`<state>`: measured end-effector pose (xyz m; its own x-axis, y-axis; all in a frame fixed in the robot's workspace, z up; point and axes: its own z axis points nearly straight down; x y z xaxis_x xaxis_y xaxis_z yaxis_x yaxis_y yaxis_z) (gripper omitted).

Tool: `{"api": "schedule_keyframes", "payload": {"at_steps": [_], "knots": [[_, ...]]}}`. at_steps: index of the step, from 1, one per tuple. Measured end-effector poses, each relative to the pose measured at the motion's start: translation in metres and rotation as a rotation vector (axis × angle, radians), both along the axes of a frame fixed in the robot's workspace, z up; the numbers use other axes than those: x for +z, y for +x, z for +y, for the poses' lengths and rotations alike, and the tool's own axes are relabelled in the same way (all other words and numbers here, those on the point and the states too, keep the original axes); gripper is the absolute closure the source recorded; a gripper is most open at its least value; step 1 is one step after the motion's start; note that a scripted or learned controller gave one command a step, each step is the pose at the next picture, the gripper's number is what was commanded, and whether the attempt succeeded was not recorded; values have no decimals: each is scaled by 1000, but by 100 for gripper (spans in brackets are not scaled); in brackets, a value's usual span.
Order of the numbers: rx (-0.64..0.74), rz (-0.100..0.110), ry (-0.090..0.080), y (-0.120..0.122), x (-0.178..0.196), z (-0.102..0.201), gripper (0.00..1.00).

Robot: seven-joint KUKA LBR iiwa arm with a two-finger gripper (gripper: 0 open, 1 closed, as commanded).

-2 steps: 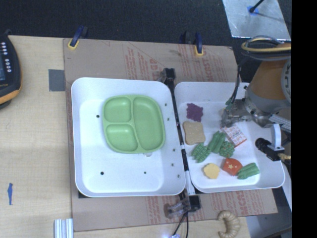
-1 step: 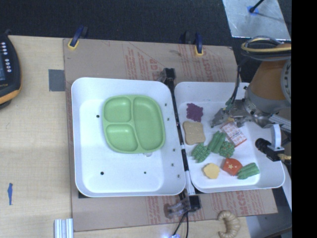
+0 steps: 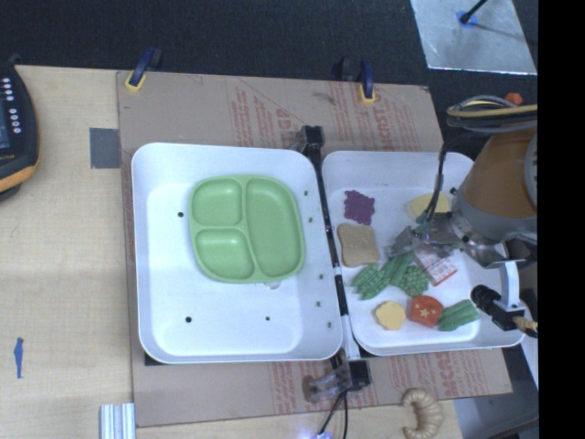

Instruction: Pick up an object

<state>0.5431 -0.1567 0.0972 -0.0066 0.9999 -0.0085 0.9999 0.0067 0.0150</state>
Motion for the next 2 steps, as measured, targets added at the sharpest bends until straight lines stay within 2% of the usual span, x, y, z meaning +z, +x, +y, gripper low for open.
{"api": "schedule_keyframes", "payload": {"at_steps": [1,2], "knots": [[0,0,-3,1,12,-3,100],[11,8,13,34,100,120,100]]}}
